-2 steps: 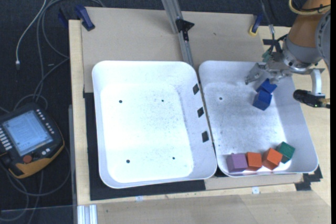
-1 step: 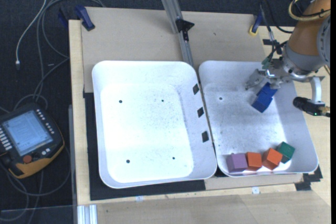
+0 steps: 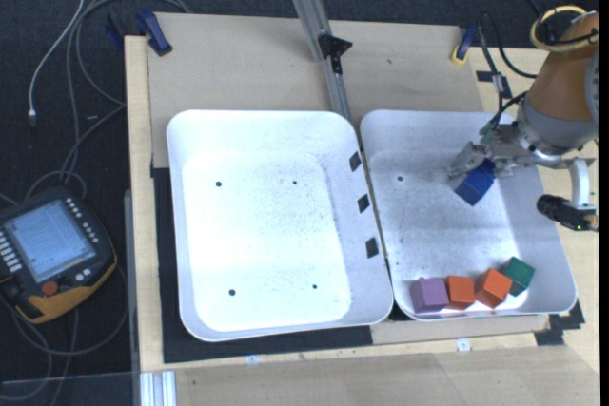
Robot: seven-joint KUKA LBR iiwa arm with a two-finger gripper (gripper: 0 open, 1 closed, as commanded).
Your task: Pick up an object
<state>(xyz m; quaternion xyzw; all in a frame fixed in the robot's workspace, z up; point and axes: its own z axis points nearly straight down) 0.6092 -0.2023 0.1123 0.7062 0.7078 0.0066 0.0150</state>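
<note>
Four blocks sit in a row along the near rim of the right bin (image 3: 533, 233), at about five o'clock in it: a purple block (image 3: 430, 294), two orange blocks (image 3: 461, 291) and (image 3: 495, 286) touching side by side, and a green block (image 3: 519, 273) at the far end. My gripper (image 3: 481, 168) hangs over the right bin toward its one o'clock corner, closed on a blue block (image 3: 474, 184) that shows tilted between my fingers, a plain solid blue cube with no markings I can read. At nine o'clock of it lies the left bin (image 3: 190, 204), white with dark specks.
</note>
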